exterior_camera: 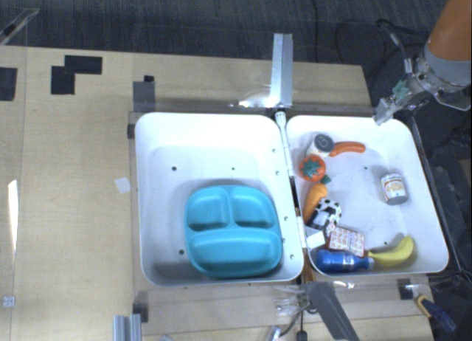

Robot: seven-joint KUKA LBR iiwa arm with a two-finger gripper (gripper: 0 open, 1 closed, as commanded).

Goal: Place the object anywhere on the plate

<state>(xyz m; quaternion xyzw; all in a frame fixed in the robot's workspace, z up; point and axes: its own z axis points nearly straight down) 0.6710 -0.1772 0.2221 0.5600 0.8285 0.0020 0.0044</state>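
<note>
Camera view, pre-grasp stage: no object yet on the blue sectioned plate, alone in the left bin; candidates all in the right bin — banana, blue bottle, small can, carrot and others clustered by the divider. Hand poised over the right bin's far corner, carrying nothing, open or closed impossible to tell. Next move, by judgement: descent onto one well-separated item, a lift, then transfer leftward over the plate.
</note>
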